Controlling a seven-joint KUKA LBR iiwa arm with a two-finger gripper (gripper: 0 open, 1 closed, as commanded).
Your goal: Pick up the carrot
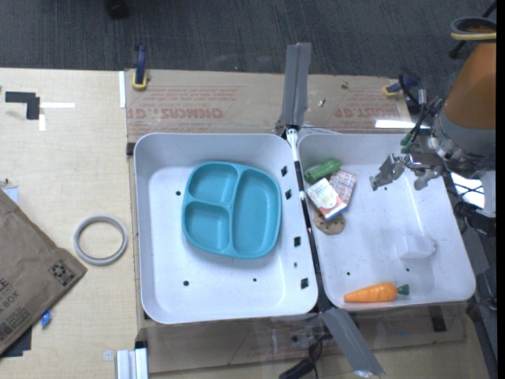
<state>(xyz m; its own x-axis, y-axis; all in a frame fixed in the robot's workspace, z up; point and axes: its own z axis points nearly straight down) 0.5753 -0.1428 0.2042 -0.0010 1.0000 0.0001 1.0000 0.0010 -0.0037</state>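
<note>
1. Plainly released: claw [404, 172] with two grey fingers spread apart and nothing between them, poised in the upper right of the frame over the upper part of the right bin [446, 287], under the arm's orange band [473, 93].
2. Probably parked high and off to that side to leave the bin floor clear for a descent; no contact with any item.
3. Left of the claw, heaped against the divider between the bins: a green vegetable [323, 169], a small white-and-red packet [327, 199], a pinkish packet [344, 182] and a brown round piece [330, 224] partly beneath them. Bunched up and touching one another, well apart from the target.
4. Lower down, near the bottom edge of the right bin: carrot [371, 293], lying flat, orange body to the left, green stub to the right, alone and close to the near wall. Well apart from the claw, so a long move down-frame and slightly left needed; nearness of the wall a likely hindrance for one finger.
5. Farther out, left bin [150, 235] with a blue divided plate [233, 209] resting at its middle.
6. Outermost, on the bench at the left: tape ring [100, 238] and a cardboard box [28, 275], both outside the job.
</note>
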